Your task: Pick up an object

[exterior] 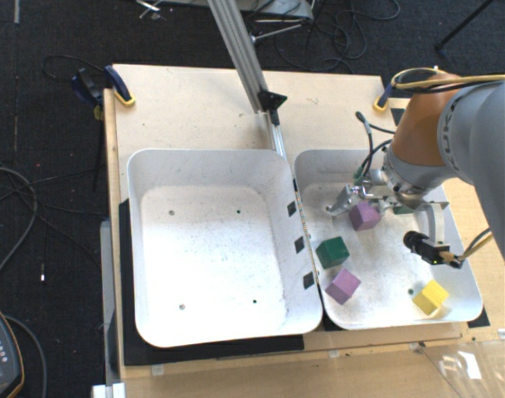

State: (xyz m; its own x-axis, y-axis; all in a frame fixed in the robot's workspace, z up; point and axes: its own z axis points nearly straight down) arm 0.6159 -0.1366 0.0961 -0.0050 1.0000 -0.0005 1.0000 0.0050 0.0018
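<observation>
Bench: tan top on dark floor, two white bins side by side.
Left bin: bare white floor, few dark specks.
Right bin: green cube, purple cube, yellow cube.
Gripper: second purple block directly beneath it, touching; grip state cannot tell.
Hidden: fingertips masked by wrist.

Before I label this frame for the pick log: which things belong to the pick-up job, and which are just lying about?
Part of the job:
- gripper, low in the right bin
- purple block just below the gripper
- other candidates: green block, second purple block, yellow block

Just lying about:
- left bin
- blue and yellow clamp
- floor cables
</observation>
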